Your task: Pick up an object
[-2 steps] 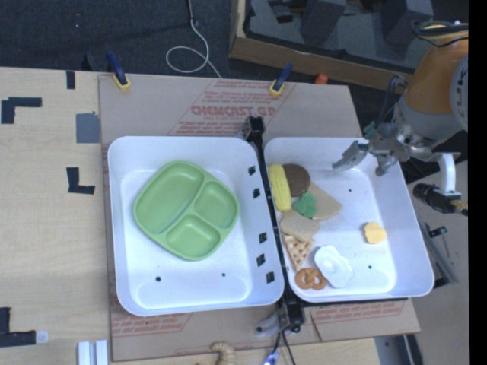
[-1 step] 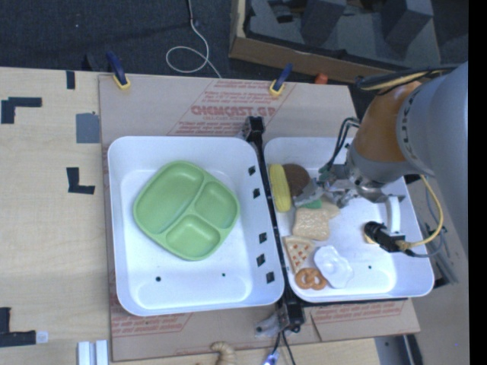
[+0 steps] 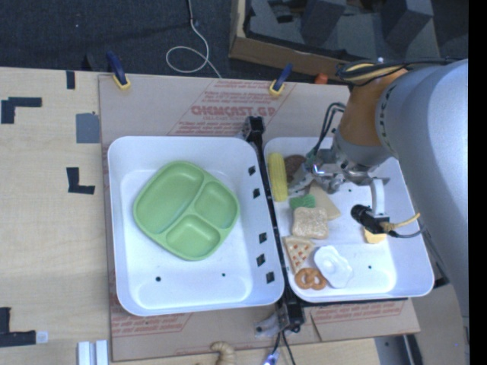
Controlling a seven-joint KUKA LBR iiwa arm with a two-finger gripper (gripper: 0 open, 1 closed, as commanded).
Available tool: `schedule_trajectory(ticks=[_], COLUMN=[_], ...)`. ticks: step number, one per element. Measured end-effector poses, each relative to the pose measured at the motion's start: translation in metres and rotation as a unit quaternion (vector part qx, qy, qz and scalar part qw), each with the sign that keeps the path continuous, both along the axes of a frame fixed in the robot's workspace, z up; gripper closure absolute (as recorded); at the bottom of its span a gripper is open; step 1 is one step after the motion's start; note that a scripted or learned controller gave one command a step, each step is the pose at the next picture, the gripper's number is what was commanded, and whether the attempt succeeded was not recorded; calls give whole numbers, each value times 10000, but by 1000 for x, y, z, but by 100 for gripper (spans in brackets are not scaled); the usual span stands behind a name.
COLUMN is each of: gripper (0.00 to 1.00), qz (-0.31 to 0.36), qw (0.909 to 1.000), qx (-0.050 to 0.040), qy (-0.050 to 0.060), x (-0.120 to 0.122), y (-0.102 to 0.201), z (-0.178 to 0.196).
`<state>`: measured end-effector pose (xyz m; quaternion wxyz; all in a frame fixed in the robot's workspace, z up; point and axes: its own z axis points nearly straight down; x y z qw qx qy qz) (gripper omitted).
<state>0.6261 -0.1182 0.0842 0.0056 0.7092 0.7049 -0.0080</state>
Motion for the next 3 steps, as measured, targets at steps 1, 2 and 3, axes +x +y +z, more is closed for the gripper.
schedule_trajectory(ticks=[1,2,3], gripper=[0,0,0], qz=[14,24,8], qw=[10000,10000,10000], qx=[46,93,45], qy=[1,-9,-46], x=[41,42,12], y=[16,-2,11], z=[-1,-1,0])
